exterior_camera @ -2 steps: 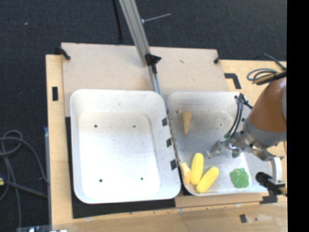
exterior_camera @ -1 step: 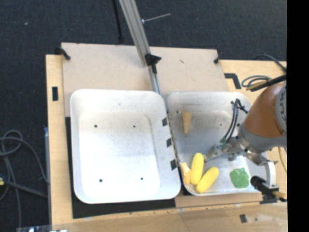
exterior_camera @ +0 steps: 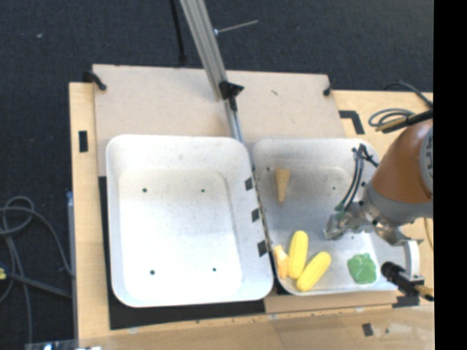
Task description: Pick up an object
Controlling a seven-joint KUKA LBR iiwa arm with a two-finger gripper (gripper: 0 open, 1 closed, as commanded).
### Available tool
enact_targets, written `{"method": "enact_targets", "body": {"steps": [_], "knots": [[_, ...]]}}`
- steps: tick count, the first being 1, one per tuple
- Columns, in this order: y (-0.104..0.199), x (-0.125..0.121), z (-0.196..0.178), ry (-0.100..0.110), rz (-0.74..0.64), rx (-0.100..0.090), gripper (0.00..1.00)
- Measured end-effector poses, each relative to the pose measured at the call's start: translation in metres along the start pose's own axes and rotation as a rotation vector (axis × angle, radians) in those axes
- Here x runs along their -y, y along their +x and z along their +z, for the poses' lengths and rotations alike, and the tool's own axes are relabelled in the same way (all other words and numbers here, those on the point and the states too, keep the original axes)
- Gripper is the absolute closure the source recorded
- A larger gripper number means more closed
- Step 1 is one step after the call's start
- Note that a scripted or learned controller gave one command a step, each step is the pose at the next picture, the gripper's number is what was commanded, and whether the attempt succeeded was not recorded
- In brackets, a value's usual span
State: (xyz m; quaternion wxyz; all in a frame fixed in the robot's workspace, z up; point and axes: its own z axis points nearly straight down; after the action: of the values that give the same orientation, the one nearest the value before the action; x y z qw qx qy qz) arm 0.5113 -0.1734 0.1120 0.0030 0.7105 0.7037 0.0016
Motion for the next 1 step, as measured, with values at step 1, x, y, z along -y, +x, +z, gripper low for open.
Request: {"method": "enact_targets", "body": {"steps": [1], "knots": [[-0.0087, 0.0034, -0.0481, 0.0, -0.003, 0.001, 1.0]]}}
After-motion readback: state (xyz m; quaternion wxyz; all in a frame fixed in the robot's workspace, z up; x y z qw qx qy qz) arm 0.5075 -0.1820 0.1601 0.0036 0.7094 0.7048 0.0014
